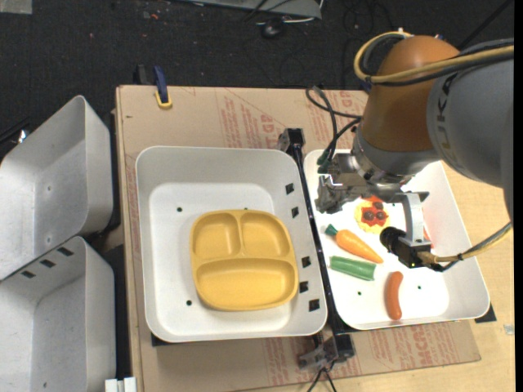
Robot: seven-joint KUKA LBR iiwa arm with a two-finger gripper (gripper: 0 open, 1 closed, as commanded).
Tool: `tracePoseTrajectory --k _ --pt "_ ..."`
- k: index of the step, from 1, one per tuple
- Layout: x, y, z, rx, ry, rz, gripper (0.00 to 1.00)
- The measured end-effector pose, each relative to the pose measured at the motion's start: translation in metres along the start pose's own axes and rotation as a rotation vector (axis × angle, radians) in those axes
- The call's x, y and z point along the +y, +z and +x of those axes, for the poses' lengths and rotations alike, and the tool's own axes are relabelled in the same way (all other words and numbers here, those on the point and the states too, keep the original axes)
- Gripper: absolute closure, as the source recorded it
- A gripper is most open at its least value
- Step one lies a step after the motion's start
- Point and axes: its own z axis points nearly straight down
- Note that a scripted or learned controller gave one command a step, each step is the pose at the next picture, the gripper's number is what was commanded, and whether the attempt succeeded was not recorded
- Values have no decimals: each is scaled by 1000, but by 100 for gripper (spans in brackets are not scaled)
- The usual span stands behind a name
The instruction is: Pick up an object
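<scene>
Gripper (369, 202) hangs low over the right bin (458, 300), its body hiding whatever it has between its tips, so I cannot tell whether it is closed on anything. Nearest candidate is the yellow toy (373, 215) (red dots on top), just at 6 o'clock under the wrist. Carrot (358, 244) lies a little further toward 7 o'clock, long axis running 10 to 4; bean (353, 267) and sausage (394, 294) sit beyond.

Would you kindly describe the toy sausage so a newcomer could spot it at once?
Look in the right white bin, along its near edge. The sausage lies there, nearly upright in the view, below the carrot and green pod. It is the only reddish-brown, smooth, rounded stick.
</scene>
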Motion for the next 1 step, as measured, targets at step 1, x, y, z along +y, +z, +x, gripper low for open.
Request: tracePoseTrajectory --k 1 --pt "14 1 54 0 -2 -3 100"
